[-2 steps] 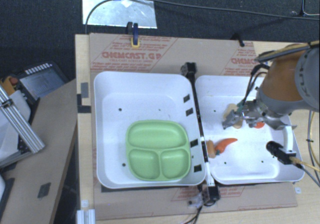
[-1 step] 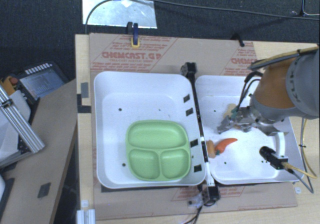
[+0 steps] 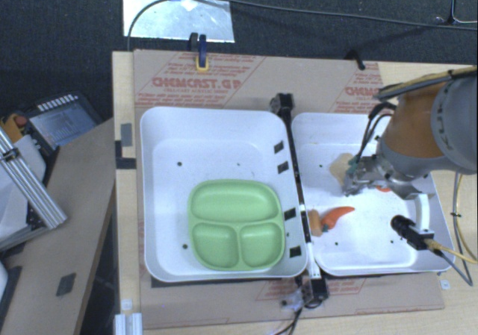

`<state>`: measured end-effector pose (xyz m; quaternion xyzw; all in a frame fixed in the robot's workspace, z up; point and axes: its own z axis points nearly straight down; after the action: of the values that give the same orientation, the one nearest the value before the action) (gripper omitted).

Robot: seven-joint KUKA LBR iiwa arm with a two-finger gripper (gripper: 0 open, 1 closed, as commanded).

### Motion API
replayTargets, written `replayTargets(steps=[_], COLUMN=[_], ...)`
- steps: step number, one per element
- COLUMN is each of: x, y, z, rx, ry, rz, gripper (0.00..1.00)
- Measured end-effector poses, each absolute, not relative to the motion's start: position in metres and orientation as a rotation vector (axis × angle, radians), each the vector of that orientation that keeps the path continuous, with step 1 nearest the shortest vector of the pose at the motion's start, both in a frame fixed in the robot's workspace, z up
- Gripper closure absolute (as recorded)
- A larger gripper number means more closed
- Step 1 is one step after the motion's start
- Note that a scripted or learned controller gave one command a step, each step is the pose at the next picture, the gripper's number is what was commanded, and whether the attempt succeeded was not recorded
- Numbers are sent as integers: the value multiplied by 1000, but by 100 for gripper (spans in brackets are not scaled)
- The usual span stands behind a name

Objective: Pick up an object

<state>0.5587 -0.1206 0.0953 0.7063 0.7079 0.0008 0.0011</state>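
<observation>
We log the task as not yet done: nothing is lifted, and every object we can see lies on a bin floor. The arm (image 3: 429, 128) comes in from 3 o'clock and its wrist hangs low over the right bin (image 3: 328, 255). The gripper (image 3: 357, 179) sits at the upper-middle of that bin, and a pale, beige lump (image 3: 342, 167) shows just beside it at its 10 o'clock. We cannot tell how the gripper is set or whether it has hold of anything; the wrist body hides that part. We judge the approach and descent to be largely made, with the grasp itself, the lift and clearance of the bin still to come. The clearest candidate is the orange carrot-shaped object (image 3: 336, 215), lying flat near the bin's left wall, at about 7 o'clock from the gripper and apart from it. It is tapered and slightly curved, bright orange-red, with a duller stub end (image 3: 314, 222) toward the divider between bins. A small orange patch (image 3: 382, 189) peeks out at the wrist's 5 o'clock; too little shows to name it. The left bin (image 3: 160, 177) carries a green three-compartment tray (image 3: 237, 223) at its 5 o'clock corner, untouched and well apart from the arm.
</observation>
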Motion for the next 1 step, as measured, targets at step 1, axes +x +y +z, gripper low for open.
replayTargets(steps=[1], x=[567], y=[-129], z=[151], rx=[2214], ry=[2220], rz=[6], gripper=[100])
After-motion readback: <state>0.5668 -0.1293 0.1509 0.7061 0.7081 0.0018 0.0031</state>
